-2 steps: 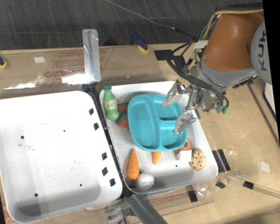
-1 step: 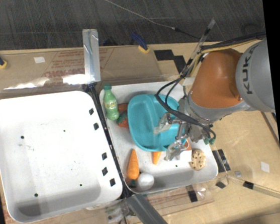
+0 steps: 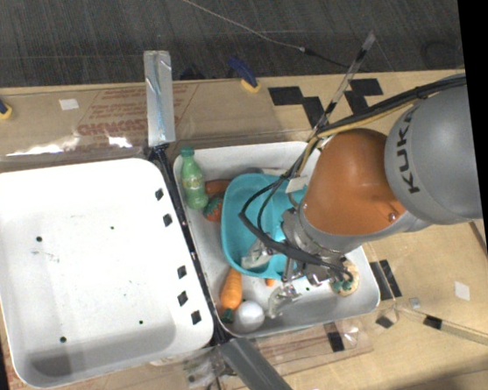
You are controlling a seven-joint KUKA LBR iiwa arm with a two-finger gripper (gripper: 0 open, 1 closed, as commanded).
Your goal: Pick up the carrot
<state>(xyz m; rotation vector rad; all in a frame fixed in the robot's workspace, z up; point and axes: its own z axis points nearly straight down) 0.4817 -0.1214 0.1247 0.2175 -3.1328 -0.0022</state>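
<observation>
The carrot (image 3: 230, 289) is orange and short. It lies tilted near the front left corner of the right bin (image 3: 364, 306), just left of a teal bowl (image 3: 245, 219). My gripper (image 3: 284, 294) hangs low in the same bin, about a hand's width right of the carrot and apart from it. The arm's orange band (image 3: 350, 193) and wrist cover much of the bin's right half. Nothing shows held in the gripper.
A white ball (image 3: 250, 314) lies right in front of the carrot. A green bottle (image 3: 192, 178) and a small orange-red item (image 3: 214, 199) lie at the bin's back left. A pale ring-shaped item (image 3: 346, 283) sits right of the gripper. The left bin (image 3: 15, 200) adjoins.
</observation>
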